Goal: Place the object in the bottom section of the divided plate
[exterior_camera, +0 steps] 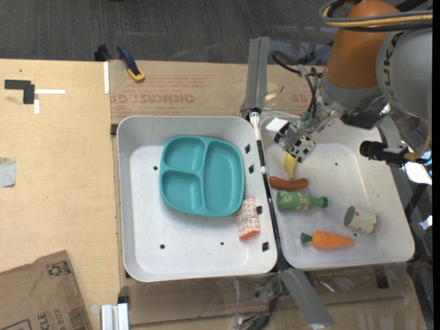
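Camera view: cardboard (175, 96) print, perhaps "CHEMCAST", reversed.

The right bin (385, 253) holds a red sausage (289, 182), and just below it a green bottle (300, 200) lies on its side. A small whitish can (360, 219) lies toward the bin's right side, and an orange carrot (330, 240) rests near the front edge. In the left bin (137, 239) a small orange-and-white carton (249, 219) sits near the right wall. Behind the bins, a blue-and-yellow clamp (130, 64) lies on the worktop (55, 184). A cardboard box (38, 294) sits at the worktop's front left corner.
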You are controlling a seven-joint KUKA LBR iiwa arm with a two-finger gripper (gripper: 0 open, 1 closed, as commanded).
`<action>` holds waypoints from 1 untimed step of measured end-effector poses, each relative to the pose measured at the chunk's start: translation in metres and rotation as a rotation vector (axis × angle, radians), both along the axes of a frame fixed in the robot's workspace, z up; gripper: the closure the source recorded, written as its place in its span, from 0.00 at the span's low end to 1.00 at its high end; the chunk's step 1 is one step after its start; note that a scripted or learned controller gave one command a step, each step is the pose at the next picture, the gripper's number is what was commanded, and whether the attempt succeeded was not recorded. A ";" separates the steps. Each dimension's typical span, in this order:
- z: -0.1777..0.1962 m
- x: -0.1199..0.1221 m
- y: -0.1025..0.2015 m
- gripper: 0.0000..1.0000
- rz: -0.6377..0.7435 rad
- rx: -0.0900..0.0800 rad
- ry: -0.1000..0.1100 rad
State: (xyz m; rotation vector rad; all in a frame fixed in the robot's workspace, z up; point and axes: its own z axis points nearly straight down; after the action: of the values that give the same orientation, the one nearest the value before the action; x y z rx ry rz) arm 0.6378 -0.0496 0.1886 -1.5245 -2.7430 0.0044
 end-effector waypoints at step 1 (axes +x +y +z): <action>0.022 -0.042 0.081 1.00 0.134 0.000 0.000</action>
State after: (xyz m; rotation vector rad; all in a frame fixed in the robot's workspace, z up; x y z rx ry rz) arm 0.5953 0.0310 0.2107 -1.3380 -2.8391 0.0040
